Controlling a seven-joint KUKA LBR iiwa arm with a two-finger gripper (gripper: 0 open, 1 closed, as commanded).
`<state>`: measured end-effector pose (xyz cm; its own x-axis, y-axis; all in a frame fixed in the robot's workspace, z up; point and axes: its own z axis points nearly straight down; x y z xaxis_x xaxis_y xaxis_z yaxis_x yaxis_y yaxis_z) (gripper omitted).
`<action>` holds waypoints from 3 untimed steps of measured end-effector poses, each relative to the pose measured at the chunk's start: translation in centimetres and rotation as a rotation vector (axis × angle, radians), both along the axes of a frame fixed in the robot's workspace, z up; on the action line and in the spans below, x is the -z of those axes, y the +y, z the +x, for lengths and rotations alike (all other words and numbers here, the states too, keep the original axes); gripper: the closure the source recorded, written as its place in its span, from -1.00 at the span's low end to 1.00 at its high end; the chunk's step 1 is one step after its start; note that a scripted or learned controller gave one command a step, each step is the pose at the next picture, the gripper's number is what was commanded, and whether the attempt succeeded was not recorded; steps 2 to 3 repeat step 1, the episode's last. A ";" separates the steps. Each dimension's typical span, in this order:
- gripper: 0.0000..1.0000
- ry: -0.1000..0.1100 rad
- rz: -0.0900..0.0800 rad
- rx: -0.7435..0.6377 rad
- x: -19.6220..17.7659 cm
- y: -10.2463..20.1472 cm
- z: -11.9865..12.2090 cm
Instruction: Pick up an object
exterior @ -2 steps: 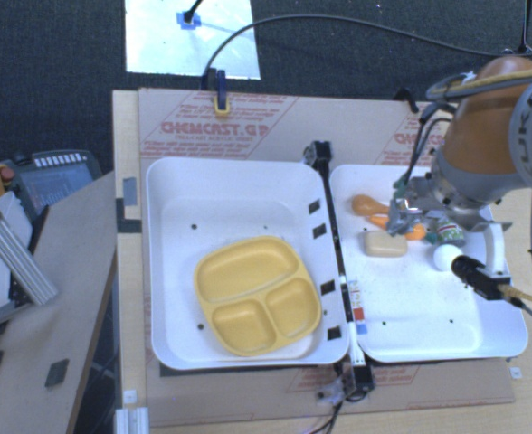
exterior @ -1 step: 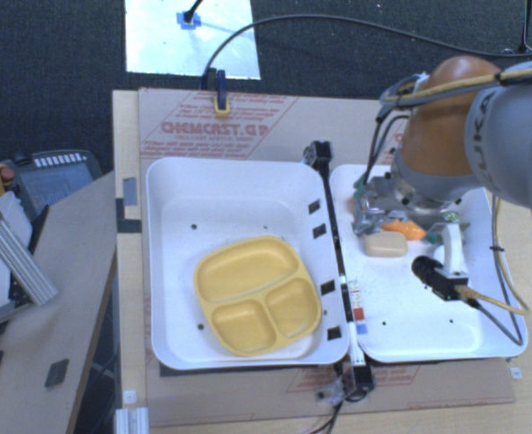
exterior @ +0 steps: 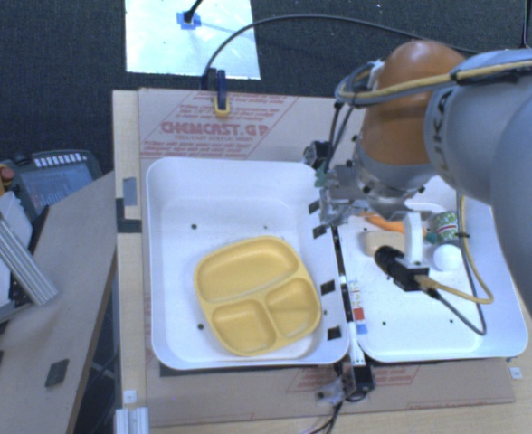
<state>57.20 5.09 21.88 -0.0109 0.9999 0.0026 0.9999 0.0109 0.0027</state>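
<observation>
Two shallow white bins stand side by side on the bench. In the left bin (exterior: 171, 206) lies one yellow divided tray (exterior: 257, 292), flat, near the front wall. The right bin (exterior: 447, 333) holds several small things close together in its far part: an orange piece (exterior: 382, 222), a beige piece (exterior: 379, 240) just below it, a green can (exterior: 445, 226) to the right, and a white ball (exterior: 447, 257) just beside the can. The arm (exterior: 492, 125) reaches over the right bin and the gripper (exterior: 370, 202) hangs low above this group, nearest to the orange piece and the beige piece. The wrist covers it from above, so I cannot tell if the gripper is spread or pressed together, and I see nothing clearly held in it. I judge that the step in hand is the descent on one of the small things, and that the lift is not yet done. The next move calls for a straight descent on a single piece, because the things lie so near to each other that the gripper may push a neighbour or close on two at once
</observation>
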 end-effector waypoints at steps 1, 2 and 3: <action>1.00 0.001 0.000 0.001 0.6 5.0 0.4; 1.00 0.001 0.000 0.001 0.6 5.0 0.4; 1.00 0.001 0.000 0.001 0.6 5.0 0.4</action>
